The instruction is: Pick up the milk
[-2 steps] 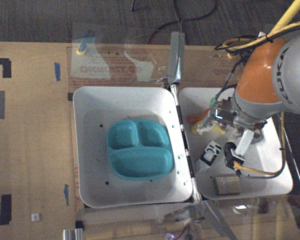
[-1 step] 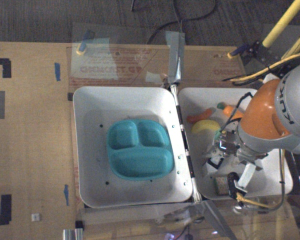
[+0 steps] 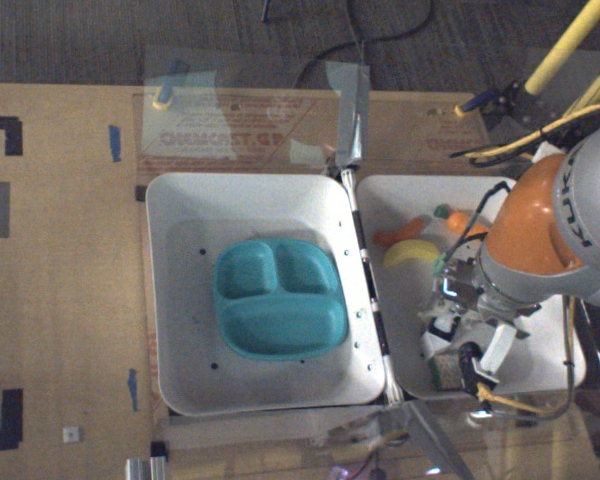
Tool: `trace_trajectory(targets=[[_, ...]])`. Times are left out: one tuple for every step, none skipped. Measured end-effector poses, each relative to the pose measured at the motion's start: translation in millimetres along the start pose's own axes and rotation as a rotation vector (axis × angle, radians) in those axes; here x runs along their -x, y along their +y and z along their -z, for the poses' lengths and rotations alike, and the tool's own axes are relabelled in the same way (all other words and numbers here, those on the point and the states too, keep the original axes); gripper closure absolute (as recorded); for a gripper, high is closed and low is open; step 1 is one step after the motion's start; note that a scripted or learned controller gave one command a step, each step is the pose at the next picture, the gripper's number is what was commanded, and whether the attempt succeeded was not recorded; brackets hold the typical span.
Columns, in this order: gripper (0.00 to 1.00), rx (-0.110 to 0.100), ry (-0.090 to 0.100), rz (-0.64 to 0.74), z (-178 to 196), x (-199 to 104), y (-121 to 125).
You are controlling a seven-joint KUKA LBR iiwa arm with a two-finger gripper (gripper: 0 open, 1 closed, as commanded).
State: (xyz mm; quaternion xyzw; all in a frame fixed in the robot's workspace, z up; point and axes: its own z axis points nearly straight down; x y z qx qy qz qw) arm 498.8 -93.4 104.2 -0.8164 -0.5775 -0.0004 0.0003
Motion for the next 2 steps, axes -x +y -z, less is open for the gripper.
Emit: trace_trajectory(targets=[[1.0,-0.007,-0.003,0.085,77.3,-53.9,-24.2],[1.0,-0.013,-0.005,0.082,84.2,-52.3,-24.5]])
